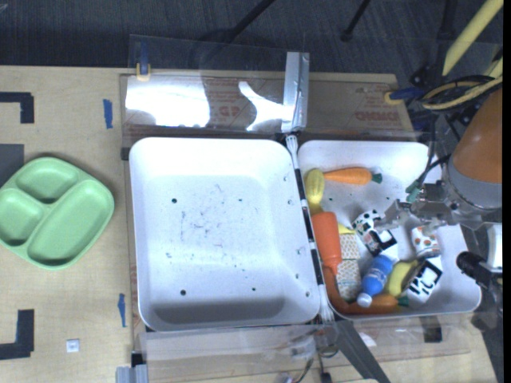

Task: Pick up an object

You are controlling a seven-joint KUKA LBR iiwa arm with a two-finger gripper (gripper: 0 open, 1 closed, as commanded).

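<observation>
Lying crosswise: carrot [348, 176], tip pointing left.

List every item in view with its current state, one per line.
Carrot: lying flat in right bin, near far wall.
Blue bottle: lying tilted among clutter.
Orange cylinder: lying along right bin's left wall.
Left bin: sitting level beside the right bin.
Green tray: flat on bench, outside bins.
Gripper: above right bin; grip unclear.

We see the arm [479, 154] reaching in from the right (orange band uppermost); its gripper [411, 206] hangs low at the wrist's left.
</observation>
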